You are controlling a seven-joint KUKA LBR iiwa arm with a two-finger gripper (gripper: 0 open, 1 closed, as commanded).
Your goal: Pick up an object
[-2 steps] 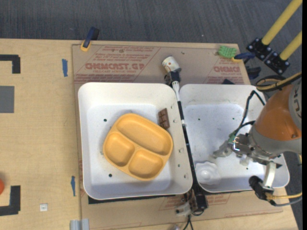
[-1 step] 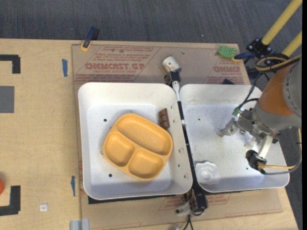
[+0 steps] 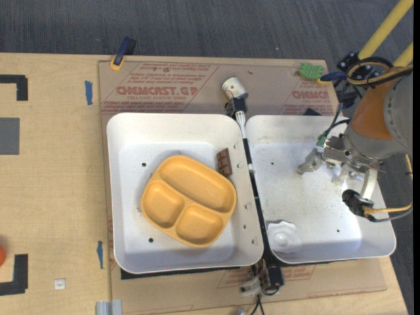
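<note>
A yellow three-compartment plate (image 3: pixel 189 199) lies in the left bin (image 3: pixel 125 143). A small brown block (image 3: pixel 224 162) rests against that bin's right wall. In the near left corner of the right bin (image 3: pixel 374 238) sits a white lumpy object (image 3: pixel 283 233). My gripper (image 3: pixel 333 165) hangs over the upper right part of the right bin, under the orange-banded wrist (image 3: pixel 373 118). It is well away from the white object and nothing shows in it.
A white-capped clamp (image 3: pixel 232 89) stands behind the seam between the bins. A green clip (image 3: pixel 308 71) and a blue clip (image 3: pixel 123 51) sit on the back edge of the board. Cables (image 3: pixel 367 205) trail off the wrist over the right bin's edge.
</note>
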